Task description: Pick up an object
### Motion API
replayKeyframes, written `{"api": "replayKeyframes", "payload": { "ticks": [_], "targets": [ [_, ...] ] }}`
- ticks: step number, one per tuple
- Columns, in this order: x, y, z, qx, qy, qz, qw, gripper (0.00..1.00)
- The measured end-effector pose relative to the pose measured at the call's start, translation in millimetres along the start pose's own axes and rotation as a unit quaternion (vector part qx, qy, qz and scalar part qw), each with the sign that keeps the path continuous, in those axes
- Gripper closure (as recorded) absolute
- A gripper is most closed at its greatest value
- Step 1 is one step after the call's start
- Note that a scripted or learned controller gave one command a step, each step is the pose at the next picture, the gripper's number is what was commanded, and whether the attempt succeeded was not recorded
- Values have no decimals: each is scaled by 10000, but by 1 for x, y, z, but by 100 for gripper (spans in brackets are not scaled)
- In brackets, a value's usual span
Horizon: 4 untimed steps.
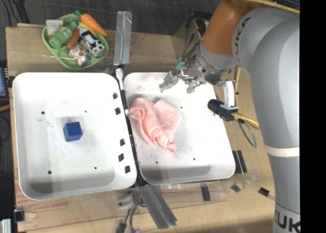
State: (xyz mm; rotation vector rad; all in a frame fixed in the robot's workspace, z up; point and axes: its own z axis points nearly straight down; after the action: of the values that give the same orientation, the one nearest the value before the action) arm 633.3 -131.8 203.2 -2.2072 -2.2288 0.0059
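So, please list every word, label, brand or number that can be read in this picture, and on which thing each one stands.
"KU": large dark letters on the grey robot arm, at the lower right, cut off by the picture edge.
Small packets in the green plastic bowl at the upper left: printed, too small and blurred to read.
No other readable text.

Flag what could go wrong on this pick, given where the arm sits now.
1. The two-finger gripper sits above the crumpled pink cloth in the right white bin; soft folds may slip out or snag.
2. The cloth lies close to the divider between bins, so a descent there might clip it.
3. The small blue cube in the left white bin is a long reach.
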Motion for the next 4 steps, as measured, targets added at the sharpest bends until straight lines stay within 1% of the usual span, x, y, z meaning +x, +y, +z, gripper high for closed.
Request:
{"api": "replayKeyframes", "payload": {
  "ticks": [1,2,3,4],
  "targets": [
    [14,-57,-96,-29,-2,368,9993,0],
    [-4,-79,5,5,-5,-99,10000,0],
    [-12,-58,109,-19,-4,-577,9983,0],
    [-25,-20,110,-30,-7,160,9999,0]
  ]
}}
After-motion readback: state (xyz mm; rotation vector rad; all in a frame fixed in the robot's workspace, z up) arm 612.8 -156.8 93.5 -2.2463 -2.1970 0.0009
